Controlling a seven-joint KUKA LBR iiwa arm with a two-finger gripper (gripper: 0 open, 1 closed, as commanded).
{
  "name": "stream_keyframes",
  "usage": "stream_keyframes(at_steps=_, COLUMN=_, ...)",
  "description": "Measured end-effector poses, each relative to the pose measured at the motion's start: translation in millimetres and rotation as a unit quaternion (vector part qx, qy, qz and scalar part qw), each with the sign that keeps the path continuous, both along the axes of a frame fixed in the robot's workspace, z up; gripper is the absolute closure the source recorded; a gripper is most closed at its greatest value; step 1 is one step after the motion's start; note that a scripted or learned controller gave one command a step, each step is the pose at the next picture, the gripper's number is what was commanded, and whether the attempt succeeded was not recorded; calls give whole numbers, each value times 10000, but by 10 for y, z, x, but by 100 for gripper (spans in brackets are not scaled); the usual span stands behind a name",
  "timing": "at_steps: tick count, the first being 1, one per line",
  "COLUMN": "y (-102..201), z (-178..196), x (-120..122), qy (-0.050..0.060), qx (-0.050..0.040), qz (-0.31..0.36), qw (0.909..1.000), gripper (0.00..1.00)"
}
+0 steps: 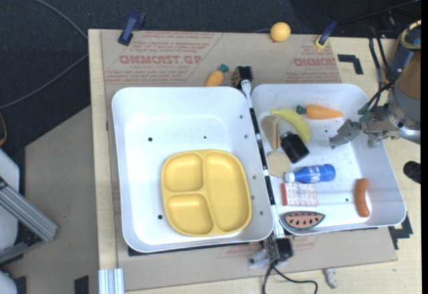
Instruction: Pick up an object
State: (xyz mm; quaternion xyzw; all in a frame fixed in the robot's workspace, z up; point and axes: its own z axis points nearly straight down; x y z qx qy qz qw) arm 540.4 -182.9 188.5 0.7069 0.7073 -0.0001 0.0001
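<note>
The right bin [382, 172] holds a yellow banana [294, 122], an orange carrot [323, 112], a small black block [294, 147], a blue bottle [311, 174] lying on its side, a red-and-white packet [299, 194], a watermelon slice [303, 220] and a brown sausage [362, 197]. My gripper [356, 137] hangs over the bin's right half, right of the banana and below the carrot. Its fingers stand spread apart with nothing between them. The blue bottle lies below and to its left.
The left bin [134, 125] carries a yellow divided plate [206, 191]. Outside the bins, an orange toy [215, 77] and a yellow ball [280, 31] rest on the cardboard at the back. Blue clamps [130, 29] grip the board's far edge.
</note>
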Motion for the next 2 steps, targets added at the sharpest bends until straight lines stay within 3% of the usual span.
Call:
stream_keyframes(at_steps=1, y=733, z=-954, x=410, qy=3, qx=1, qz=-4, qw=10000, gripper=0)
stream_keyframes(at_steps=2, y=831, z=-1038, x=812, qy=-6, qx=-1, qz=4, qw=10000, gripper=0)
